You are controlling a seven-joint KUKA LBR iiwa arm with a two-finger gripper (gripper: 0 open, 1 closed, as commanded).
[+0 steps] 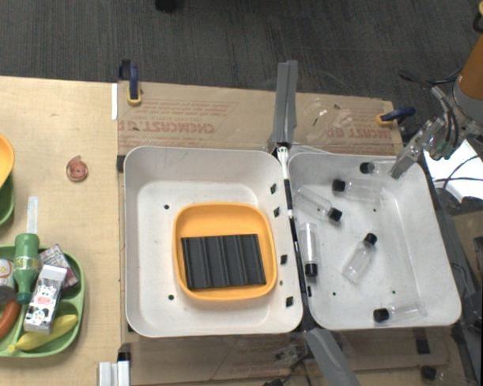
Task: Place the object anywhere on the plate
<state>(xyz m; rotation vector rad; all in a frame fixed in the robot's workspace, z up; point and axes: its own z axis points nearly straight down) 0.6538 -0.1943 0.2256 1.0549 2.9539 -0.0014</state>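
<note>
Vials | clear, black-capped (several) | right bin

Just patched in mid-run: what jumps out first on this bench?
The orange plate in the left bin grabs the eye, with a dark ridged block lying on it. The right bin holds scattered clear vials with black caps. The gripper hangs over that bin's far right corner.
</note>
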